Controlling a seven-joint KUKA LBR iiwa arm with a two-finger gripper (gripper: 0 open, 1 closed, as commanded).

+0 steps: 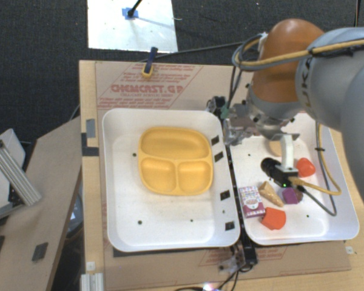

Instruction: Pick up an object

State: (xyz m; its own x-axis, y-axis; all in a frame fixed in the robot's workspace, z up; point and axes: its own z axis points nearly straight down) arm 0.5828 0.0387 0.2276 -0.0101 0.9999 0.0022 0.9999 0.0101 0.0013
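My gripper (235, 131) hangs under the orange wrist band, over the far left corner of the right bin (327, 220), close to the divider between the bins. Several small things lie in that bin nearer the front. These include a pink box (252, 200), a tan wedge (270, 193), a red-orange piece (274, 219), a purple piece (292, 196) and an orange piece (305, 167). A pale tan round piece (273, 145) lies just right of the gripper. Nothing shows between the gripper's tips.
The left bin (118, 211) holds a yellow divided plate (174, 161). The grey arm covers the right bin's far right part. A yellow cable (320, 190) loops over the right bin's middle. Cardboard lies under both bins.
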